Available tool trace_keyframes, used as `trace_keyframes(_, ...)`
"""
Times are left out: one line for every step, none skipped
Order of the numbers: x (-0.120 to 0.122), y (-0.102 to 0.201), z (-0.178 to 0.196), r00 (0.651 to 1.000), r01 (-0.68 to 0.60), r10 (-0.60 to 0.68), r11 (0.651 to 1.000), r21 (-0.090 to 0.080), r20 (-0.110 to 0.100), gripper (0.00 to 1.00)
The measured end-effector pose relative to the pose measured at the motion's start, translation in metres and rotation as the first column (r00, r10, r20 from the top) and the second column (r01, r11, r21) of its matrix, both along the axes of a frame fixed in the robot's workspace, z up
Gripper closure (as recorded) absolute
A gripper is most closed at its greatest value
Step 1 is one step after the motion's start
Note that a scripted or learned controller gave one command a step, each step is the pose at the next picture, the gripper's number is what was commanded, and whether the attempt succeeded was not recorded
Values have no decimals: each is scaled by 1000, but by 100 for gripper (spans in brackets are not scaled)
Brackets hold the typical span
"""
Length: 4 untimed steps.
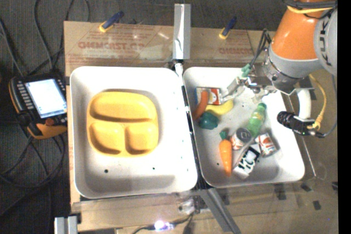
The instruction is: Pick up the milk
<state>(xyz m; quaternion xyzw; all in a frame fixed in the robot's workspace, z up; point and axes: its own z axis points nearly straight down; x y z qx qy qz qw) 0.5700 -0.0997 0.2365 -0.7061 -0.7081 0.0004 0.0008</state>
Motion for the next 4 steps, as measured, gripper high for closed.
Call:
trace_keyframes(-39, -37, -3, 995, 104, -104, 995, 0, 0, 0)
trace_keyframes(-87, -91, -53, 991, 132, -132, 991, -1, -2, 0)
trace_keyframes(-86, -110, -6, 940, 340, -340, 940, -2, 0, 0)
trace_keyframes(-83, -90, -92, 925, 380, -380, 925, 1, 14, 0)
